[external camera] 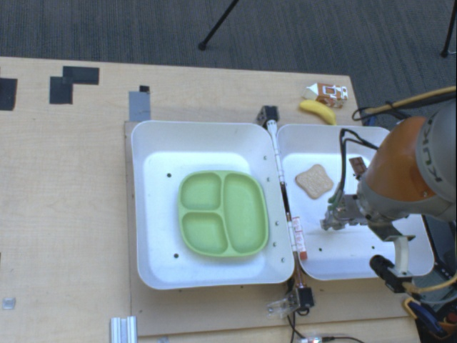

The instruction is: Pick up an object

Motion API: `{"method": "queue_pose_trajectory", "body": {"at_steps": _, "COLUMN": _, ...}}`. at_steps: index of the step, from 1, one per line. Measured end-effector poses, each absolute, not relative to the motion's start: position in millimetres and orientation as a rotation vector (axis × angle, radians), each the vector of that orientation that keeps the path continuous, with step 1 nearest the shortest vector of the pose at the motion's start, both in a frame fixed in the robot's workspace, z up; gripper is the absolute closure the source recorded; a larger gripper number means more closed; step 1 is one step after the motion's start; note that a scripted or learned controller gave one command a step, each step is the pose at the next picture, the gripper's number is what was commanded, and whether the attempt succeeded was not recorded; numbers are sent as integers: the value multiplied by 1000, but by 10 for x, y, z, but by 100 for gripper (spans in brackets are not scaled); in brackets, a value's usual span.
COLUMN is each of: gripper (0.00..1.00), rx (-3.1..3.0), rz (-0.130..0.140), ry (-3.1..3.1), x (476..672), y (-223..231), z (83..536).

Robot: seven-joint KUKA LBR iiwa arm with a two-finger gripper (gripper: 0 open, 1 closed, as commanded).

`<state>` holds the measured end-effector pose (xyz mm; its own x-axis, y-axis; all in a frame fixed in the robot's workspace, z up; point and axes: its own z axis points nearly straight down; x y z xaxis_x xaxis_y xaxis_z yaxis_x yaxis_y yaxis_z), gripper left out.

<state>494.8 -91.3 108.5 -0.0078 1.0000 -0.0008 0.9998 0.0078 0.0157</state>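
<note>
Wooden bench, grey carpet behind; two white bins side by side. Left bin: green divided plate. Right bin: bread slice, flat, near upper left. Banana outside bins, on bench. Gripper low over right bin floor, just below-right of slice, not touching; jaw opening cannot tell, nothing visibly held. You: shift up-left, centre over slice, straddle edges, descend square.

Divided plate in left bin, toast slice in right bin (banana behind)
</note>
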Motion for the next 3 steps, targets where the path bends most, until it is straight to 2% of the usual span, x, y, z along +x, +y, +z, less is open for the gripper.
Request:
{"method": "queue_pose_trajectory", "body": {"at_steps": 1, "gripper": 0, "rx": 2204, "rz": 17, "ry": 2222, "x": 4947, "y": -913, "z": 1084}}
{"method": "queue_pose_trajectory", "body": {"at_steps": 2, "gripper": 0, "rx": 2216, "rz": 7, "ry": 2216, "x": 4890, "y": -869, "z": 873}}
{"method": "queue_pose_trajectory", "body": {"at_steps": 3, "gripper": 100, "rx": 2210, "rz": 13, "ry": 2217, "x": 4911, "y": -863, "z": 984}}
